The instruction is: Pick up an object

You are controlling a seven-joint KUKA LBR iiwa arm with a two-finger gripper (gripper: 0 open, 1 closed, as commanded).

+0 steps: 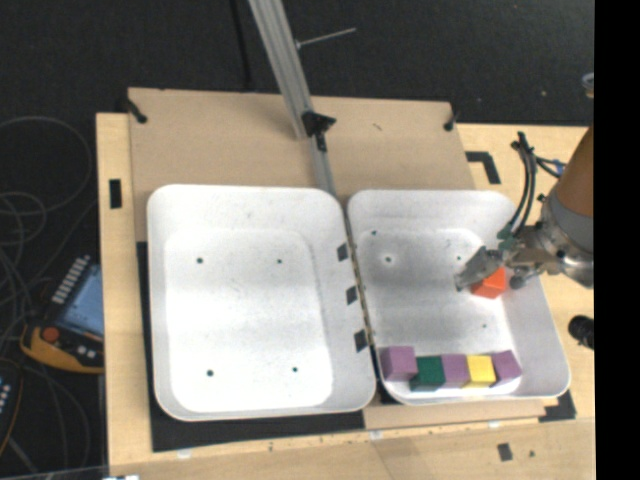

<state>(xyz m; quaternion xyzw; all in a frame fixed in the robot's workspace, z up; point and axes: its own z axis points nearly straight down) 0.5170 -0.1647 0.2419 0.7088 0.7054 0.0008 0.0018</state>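
Pale wood bench [250,138] on a dark floor, with loose cables [30,208] and a handheld pendant [65,318] lying at the left. Two white bins side by side on the bench: left bin [180,218], right bin [420,213]. Slanted metal rail [285,58] running from the top down to the seam between the bins. In the right bin, along the near wall, a row of blocks touching one another: purple block [399,360], green block [429,371], lilac block [455,368], yellow block [482,369], end purple block [505,364]. Over the right bin's right side, gripper [492,276] pinching an orange block [489,285] between its fingers, clear of the row.
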